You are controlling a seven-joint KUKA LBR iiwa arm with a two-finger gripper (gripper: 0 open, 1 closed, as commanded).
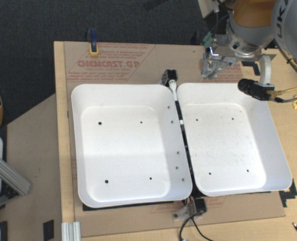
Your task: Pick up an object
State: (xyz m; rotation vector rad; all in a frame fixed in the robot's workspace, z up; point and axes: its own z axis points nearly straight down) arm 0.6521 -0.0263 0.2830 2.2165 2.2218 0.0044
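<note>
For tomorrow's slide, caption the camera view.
Gripper poised beyond the right bin, beside the left bin.

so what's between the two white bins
In the camera view, a thin black strip runs along the seam between the left bin and the right bin, with a black clamp at its far end.

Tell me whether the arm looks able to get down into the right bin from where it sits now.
Probably yes: the claw hangs just beyond the right bin's far rim, and nothing stands between them.
</note>
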